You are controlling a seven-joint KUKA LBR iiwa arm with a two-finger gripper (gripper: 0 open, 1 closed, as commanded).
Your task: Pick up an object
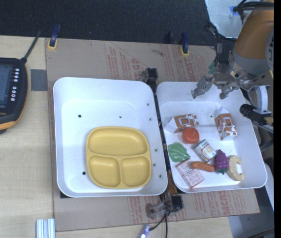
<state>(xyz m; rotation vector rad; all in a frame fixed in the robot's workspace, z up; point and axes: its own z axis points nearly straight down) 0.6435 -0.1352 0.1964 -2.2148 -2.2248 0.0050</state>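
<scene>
- Below the end effector (213, 89), toward the near rim of the right bin (257, 182), lay the whole cluster of objects.
- End effector hung over the bin's far edge, fingers spread wide, nothing between them.
- Closest candidates: brown-and-white carton (225, 126) just beneath and slightly right; a second carton (185, 120) beneath-left; red tomato (190, 135) past it.
- Carton's long axis ran roughly away from the end effector.
- Small can (205, 149) and purple grapes (221, 160) crowded together; labels unreadable.
- Left bin held a yellow divided tray (118, 157), well apart.
</scene>
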